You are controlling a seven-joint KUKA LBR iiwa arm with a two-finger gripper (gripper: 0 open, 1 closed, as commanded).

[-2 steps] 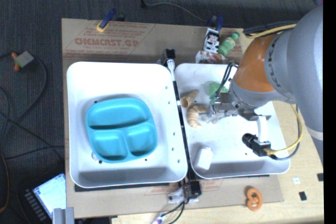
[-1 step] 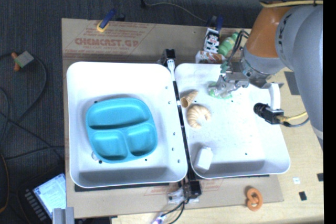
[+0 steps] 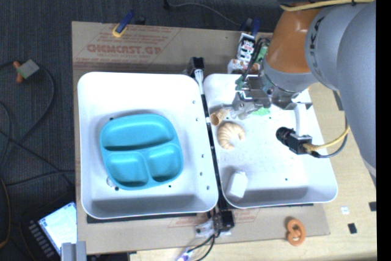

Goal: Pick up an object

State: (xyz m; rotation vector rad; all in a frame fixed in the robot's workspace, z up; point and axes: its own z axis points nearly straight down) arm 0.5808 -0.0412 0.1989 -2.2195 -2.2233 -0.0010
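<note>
gripper (image 3: pixel 247 101) low in the right bin (image 3: pixel 317 183), at its upper left, just above the tan shell-shaped object (image 3: pixel 230 134). likely target is that shell; a small tan piece (image 3: pixel 217 114) sits just beside it near the divider. a green item (image 3: pixel 263 110) peeks out under the wrist. to do this well: centre over the shell's body, come straight down, stay off the bin wall and the small piece, close across the narrow side. gripper state: cannot tell, metal parts too cluttered to read; nothing visibly held. white block (image 3: pixel 237 183) lies at the bin's lower left, well apart. left bin (image 3: pixel 91 107) holds a blue divided tray (image 3: pixel 142 150). orange ring (image 3: pixel 295 230) on worktop (image 3: pixel 183 49).
</note>
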